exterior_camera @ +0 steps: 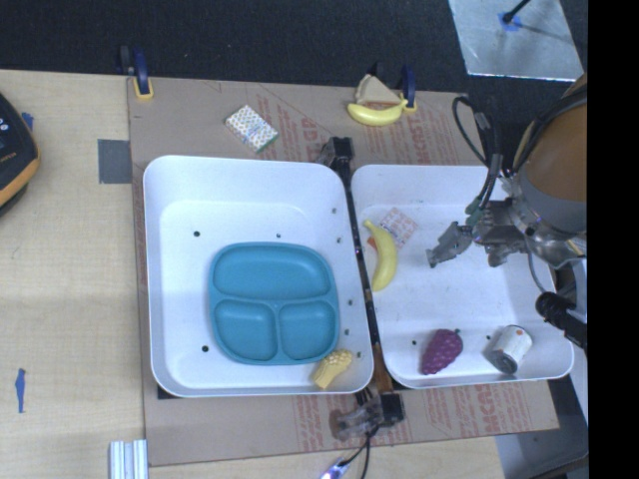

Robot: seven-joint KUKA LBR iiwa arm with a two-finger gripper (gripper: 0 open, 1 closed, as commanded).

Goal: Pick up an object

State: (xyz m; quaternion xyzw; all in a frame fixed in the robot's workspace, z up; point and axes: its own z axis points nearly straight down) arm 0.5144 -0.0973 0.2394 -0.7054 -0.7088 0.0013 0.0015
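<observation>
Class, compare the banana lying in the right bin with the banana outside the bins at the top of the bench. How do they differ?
The banana in the right bin lies lengthwise, top to bottom; the banana outside the bins lies crosswise. The binned one rests on white plastic beside a patterned packet; the outer one rests on brown board. Both are yellow and curved.

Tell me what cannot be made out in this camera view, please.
- Gripper: too small and dark to tell open or shut.
- White cylinder in the right bin: too small to identify.
- Item behind the banana above the bins: partly hidden by it.
- Arm: cut off by the right edge.
</observation>
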